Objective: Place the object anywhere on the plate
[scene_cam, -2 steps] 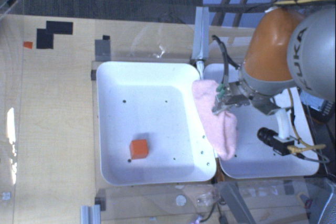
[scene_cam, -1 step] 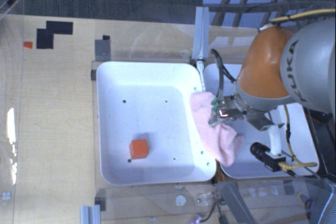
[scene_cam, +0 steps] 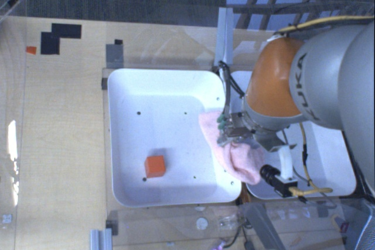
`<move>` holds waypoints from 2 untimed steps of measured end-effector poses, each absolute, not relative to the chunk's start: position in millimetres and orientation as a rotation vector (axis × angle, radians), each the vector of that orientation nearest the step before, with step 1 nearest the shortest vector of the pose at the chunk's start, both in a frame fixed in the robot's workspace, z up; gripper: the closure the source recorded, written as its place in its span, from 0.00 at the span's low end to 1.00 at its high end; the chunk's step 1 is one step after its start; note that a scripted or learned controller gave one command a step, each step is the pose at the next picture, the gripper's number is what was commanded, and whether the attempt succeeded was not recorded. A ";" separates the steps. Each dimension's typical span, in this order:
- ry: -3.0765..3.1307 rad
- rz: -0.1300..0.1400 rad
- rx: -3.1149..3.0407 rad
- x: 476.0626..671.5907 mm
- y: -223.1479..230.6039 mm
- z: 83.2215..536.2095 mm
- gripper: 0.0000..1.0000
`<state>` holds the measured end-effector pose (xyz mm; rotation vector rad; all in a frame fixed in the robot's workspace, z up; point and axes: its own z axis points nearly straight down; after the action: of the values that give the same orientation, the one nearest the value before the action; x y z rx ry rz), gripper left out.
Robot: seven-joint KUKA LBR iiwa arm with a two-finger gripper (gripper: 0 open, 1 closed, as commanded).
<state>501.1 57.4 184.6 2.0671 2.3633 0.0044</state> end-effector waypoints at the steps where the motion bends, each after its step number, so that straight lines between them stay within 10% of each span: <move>1: 2.299 0.007 2.137 488.4 35.4 184.8 1.00; 2: 2.280 0.007 2.157 488.9 8.0 185.0 1.00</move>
<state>488.9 8.0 185.0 2.1566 2.2804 0.0075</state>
